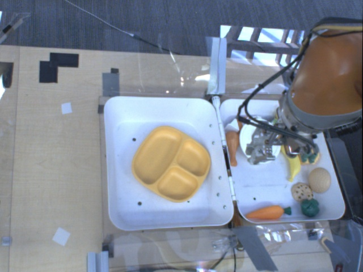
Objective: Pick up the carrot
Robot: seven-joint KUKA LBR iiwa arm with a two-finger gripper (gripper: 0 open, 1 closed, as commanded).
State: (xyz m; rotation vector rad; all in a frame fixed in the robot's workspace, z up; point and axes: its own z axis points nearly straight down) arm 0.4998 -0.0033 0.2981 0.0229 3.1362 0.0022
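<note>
two white bins sit side by side on a pale wooden bench (51,169) over dark carpet (142,10). left bin (122,208) holds a yellow plate (171,163). right bin (272,197): carrot (265,212) along the near edge, apart from the gripper (262,152), whose state i cannot tell.

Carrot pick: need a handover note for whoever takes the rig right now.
Gripper: over the middle of the right bin; finger state can't be read, nothing seen held.
Carrot: lying flat by the right bin's front wall, apart from the gripper. A second orange piece lies along that bin's left wall.
Left bin holds the yellow tray.
Done: nothing picked.
Left: move to the carrot, grasp, lift.
</note>
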